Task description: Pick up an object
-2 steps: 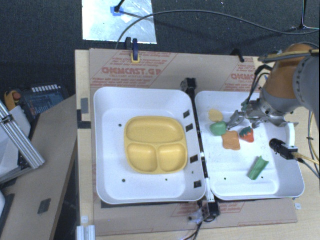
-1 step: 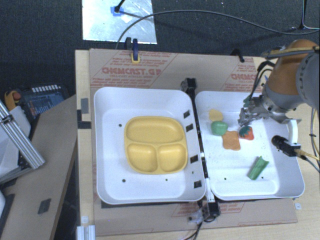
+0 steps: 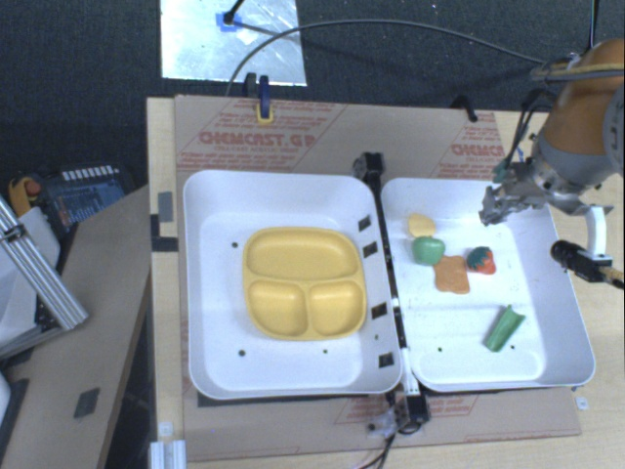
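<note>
The right white bin (image 3: 557,330) holds several small toy foods: a pale yellow piece (image 3: 421,226), a green round piece (image 3: 428,251), a flat orange piece (image 3: 452,276), a red and green strawberry-like piece (image 3: 479,259) and a green elongated piece (image 3: 504,327). My gripper (image 3: 495,207) hangs over the bin's far part, above and to the right of the strawberry-like piece, pointing left and down. Nothing shows between its fingertips.
The left white bin (image 3: 210,291) bears a yellow three-compartment tray (image 3: 303,281). A black clamp (image 3: 371,167) sits where the bins meet at the back. Cables run over the dark floor behind. A black fitting (image 3: 576,258) sticks in over the right bin's right rim.
</note>
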You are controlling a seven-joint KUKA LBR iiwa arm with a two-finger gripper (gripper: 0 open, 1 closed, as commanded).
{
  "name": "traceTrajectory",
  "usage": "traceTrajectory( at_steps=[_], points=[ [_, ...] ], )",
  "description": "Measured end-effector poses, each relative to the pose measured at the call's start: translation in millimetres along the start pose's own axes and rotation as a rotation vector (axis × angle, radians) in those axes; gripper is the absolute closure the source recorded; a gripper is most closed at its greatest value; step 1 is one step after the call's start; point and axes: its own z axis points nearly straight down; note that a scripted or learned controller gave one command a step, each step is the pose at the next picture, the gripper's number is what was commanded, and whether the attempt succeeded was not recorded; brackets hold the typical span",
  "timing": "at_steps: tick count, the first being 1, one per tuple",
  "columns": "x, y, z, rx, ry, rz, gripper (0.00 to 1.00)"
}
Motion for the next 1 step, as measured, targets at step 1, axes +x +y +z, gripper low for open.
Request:
traceTrajectory(
  at_steps=[1],
  points=[
    [-10.3, -0.7, -55.8, 0.002, 0.0, 0.002, 1.0]
  ],
)
